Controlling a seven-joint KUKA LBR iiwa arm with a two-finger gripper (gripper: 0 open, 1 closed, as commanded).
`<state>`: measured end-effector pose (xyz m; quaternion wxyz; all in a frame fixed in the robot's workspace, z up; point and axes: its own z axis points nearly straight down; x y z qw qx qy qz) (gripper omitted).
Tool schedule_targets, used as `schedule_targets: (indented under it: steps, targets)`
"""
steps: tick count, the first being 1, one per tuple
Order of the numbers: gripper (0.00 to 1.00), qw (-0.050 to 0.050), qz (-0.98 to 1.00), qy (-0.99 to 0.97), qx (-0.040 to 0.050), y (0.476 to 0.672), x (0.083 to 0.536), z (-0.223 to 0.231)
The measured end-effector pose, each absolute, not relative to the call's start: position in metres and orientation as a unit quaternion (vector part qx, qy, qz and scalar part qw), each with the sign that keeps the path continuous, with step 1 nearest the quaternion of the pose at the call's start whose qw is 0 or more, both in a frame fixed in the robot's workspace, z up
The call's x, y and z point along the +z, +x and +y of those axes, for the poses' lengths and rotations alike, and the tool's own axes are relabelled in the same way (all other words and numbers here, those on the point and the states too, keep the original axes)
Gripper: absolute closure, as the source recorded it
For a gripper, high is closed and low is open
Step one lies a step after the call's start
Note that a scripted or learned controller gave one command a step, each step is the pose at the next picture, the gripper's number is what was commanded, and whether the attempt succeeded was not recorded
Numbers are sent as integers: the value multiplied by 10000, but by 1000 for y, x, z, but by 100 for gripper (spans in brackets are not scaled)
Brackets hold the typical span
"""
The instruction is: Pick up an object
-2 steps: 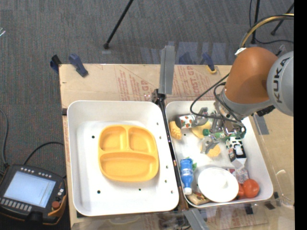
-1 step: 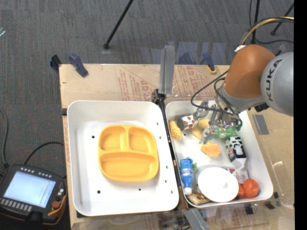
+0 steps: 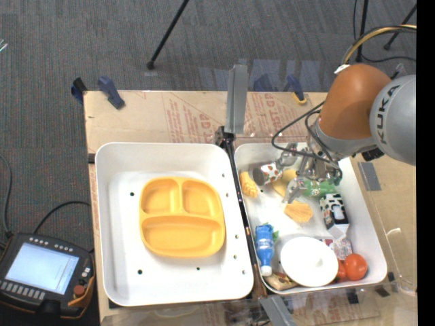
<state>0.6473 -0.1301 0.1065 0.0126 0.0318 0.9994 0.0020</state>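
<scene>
reaching into the cluttered bin, nothing lifted yet.
my gripper point(image 3: 304, 179) hangs low in the right bin point(image 3: 378, 246), fingers apart, over the yellow wedge point(image 3: 299, 212) at its 6 o'clock and a green piece point(image 3: 318, 187) at 3; next i judge it must drop and close. glossy white plate point(image 3: 309, 261) and smooth tomato point(image 3: 355, 267) sit toward 5; sectioned yellow tray point(image 3: 182, 217) far at 9.

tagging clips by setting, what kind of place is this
Most likely a robotics lab test bench: a KUKA arm over two white bins of toy items, a teach pendant on carpet, and tripod legs behind.
</scene>
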Motion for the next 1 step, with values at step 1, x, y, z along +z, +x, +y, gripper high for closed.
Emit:
schedule_targets:
  steps: [1]
  targets:
    - [0,93,9937,1119,6,596,98,-183]
